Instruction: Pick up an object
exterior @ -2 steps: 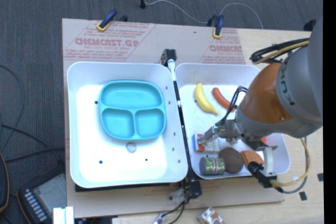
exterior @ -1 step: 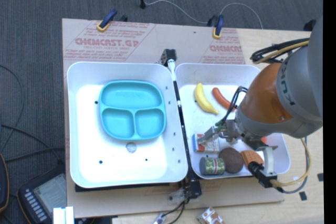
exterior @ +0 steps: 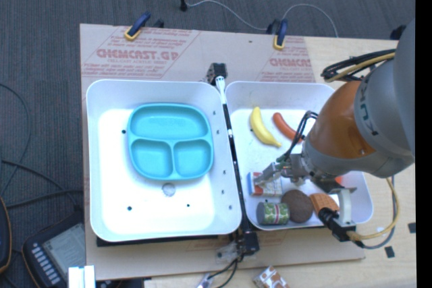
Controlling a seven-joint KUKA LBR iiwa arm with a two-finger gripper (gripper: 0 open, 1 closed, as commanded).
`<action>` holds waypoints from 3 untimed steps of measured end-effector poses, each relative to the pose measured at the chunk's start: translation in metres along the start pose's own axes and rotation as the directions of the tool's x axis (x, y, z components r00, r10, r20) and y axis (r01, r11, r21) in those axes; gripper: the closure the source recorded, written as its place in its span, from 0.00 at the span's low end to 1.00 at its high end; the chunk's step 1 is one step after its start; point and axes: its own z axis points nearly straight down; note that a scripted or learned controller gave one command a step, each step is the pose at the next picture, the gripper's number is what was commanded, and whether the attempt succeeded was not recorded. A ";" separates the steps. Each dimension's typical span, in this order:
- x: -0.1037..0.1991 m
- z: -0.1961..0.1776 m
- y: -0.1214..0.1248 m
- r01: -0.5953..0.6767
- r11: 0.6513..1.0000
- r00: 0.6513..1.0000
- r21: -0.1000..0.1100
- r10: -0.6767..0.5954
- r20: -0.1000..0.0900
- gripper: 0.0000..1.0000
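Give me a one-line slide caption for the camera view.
KUKA gripper low in the right bin among banana, can and other items; blue tray in the left bin.

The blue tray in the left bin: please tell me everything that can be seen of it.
The blue tray is a light turquoise dish with rounded corners, plastic by its look and smooth. Raised ridges split it into three compartments: one wide along the far side, two smaller ones along the near side. All three hold nothing. It lies flat, right side up, slightly turned, on the floor of the left bin, toward its far half, apart from the walls. A small pale round thing lies just beyond its near edge.
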 end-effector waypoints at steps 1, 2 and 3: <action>0.001 0.000 0.000 0.000 1.000 1.000 0.000 0.000 0.000 0.00; 0.001 0.000 0.000 0.001 1.000 1.000 0.000 -0.001 -0.001 0.00; 0.004 -0.013 0.003 0.004 1.000 1.000 -0.003 -0.004 -0.007 1.00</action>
